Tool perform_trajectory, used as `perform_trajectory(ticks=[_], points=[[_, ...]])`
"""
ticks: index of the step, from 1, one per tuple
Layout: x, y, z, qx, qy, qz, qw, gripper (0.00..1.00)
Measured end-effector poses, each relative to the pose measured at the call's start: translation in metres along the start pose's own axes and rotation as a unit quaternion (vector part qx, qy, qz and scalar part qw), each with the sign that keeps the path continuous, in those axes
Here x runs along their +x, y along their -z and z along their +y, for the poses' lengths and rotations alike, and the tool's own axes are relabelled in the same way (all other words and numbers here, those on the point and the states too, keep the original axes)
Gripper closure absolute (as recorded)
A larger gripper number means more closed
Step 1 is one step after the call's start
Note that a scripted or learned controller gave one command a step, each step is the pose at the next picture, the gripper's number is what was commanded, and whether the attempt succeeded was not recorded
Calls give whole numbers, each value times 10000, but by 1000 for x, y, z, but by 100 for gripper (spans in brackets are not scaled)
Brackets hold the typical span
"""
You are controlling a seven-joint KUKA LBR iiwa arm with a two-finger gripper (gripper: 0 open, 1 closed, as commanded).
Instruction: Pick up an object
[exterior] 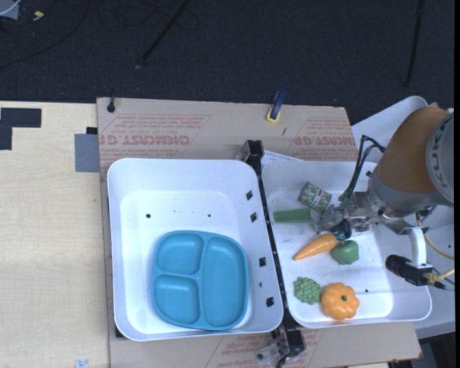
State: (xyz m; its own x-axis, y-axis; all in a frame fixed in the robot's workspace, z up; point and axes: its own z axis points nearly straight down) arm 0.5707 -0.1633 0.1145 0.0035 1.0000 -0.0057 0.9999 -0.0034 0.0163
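The right bin (402,301) holds several toy foods. An orange carrot (316,246) lies at its middle, with a round green pepper (346,252) just to its right. A green can (314,196) lies toward the back, and a flat green piece (291,215) sits beside the divider. A green broccoli (307,290) and an orange pumpkin (340,301) sit near the front wall. My gripper (339,223) is low in this bin, right above the carrot's thick end and the pepper. Nothing is visibly lifted.
The left bin (130,205) holds a blue divided plate (201,279). A black clamp strip (262,228) runs between the two bins. The grey arm with its orange band (410,159) comes in over the right bin's far right corner. Cables hang at the right rim.
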Motion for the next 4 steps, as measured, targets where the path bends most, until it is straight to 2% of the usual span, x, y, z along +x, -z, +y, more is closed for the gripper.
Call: perform_trajectory(ticks=[1, 3, 4], points=[[-2, 6, -3, 42, -29, 4, 10000, 100], [-8, 116, -2, 68, 18, 27, 10000, 100], [52, 109, 0, 99, 36, 41, 9999, 100]])
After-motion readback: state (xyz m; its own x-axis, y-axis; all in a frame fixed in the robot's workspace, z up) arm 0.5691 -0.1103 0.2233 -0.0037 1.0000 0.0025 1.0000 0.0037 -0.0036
